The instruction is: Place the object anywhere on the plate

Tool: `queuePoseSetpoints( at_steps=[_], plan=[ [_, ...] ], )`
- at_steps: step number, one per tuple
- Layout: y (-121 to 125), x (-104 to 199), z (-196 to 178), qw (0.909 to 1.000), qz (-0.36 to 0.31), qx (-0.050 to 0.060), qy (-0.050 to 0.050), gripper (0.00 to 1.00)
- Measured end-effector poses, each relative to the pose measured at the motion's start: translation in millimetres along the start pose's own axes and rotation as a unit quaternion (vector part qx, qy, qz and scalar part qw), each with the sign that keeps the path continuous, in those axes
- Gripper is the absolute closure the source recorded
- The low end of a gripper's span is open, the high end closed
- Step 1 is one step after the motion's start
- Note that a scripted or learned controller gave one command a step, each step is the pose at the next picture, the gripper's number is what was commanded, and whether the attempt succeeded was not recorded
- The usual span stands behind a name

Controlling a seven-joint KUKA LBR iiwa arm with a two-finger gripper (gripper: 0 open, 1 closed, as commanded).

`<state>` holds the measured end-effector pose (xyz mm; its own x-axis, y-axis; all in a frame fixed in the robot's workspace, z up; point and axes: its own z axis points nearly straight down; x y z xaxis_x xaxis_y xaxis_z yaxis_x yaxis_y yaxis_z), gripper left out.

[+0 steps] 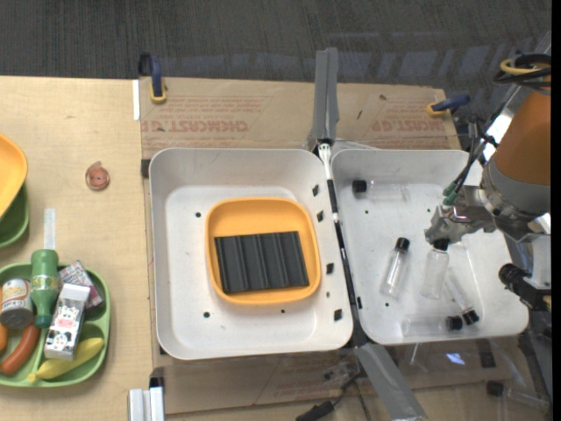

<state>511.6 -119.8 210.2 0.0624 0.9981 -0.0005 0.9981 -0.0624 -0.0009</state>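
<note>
An orange plate [261, 215] with a dark ribbed insert [263, 262] lies in the left bin [175, 261]. Several clear vials with black caps lie in the right bin [386, 323]: one [395, 267] left of centre, one [435, 274] in the middle and one [462, 298] toward the front right. My gripper [441, 235] hangs over the right bin, right at the far end of the middle vial. Its tips blend with the clear plastic, so any contact is unclear.
A small black cap [358, 185] lies at the back of the right bin. A ridge [333, 235] separates the two bins. A green tray of toy food [53, 323] sits on the wooden table to the left. Blue clamps [154, 77] hold the cardboard at the back.
</note>
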Motion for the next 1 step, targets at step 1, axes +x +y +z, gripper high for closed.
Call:
queuePoseSetpoints(
  at_steps=[1],
  plan=[
    [50.4, -48.1, -15.1, 0.9998, -0.02, 0.001, -0.001, 1.0]
  ],
)
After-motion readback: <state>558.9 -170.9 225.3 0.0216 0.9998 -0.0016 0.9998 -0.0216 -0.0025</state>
